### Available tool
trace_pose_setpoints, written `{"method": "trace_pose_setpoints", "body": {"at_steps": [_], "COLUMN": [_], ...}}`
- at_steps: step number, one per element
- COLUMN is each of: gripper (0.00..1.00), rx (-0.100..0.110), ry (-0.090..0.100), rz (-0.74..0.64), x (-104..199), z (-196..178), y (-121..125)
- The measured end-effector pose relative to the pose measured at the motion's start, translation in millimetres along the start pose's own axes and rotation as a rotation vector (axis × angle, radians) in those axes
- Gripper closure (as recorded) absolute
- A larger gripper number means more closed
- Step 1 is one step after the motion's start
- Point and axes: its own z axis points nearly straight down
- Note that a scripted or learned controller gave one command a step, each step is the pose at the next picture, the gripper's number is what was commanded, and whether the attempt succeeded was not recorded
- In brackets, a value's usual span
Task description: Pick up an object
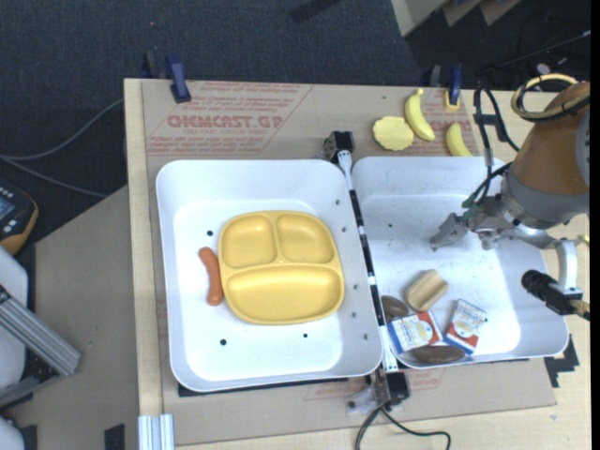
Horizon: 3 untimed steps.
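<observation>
The right bin (403, 195) holds a cluster near its front edge: a tan bread-like piece (427, 289), a dark brown lump (394, 306), two small red, white and blue cartons (415, 330) (466, 324) and a flat brown patty (438, 353). My gripper (461, 237) hovers over the bare middle of that bin, behind the cluster. It looks open, with nothing between its fingers. In the left bin (187, 195) lie a yellow divided plate (279, 266) and an orange sausage (212, 275) beside the plate's left rim.
Two toy bananas (421, 115) (457, 139) and a yellow lump (393, 133) lie on the bench behind the right bin. Blue clamps (176, 78) (454, 82) grip the back edge. Cables loop around the arm (553, 157) at the right.
</observation>
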Motion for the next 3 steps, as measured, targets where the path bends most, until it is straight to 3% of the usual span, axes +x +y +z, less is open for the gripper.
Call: {"method": "trace_pose_setpoints", "body": {"at_steps": [1,2,3], "gripper": [0.0,1.0,0.0], "rx": [0.016,0.006,0.006], "ry": [0.009,0.005,0.005], "rz": [-0.003,-0.002,-0.001], "x": [45.7,43.3,43.2], "z": [45.4,32.2,32.7], "y": [-45.5,-41.7,-41.9]}}
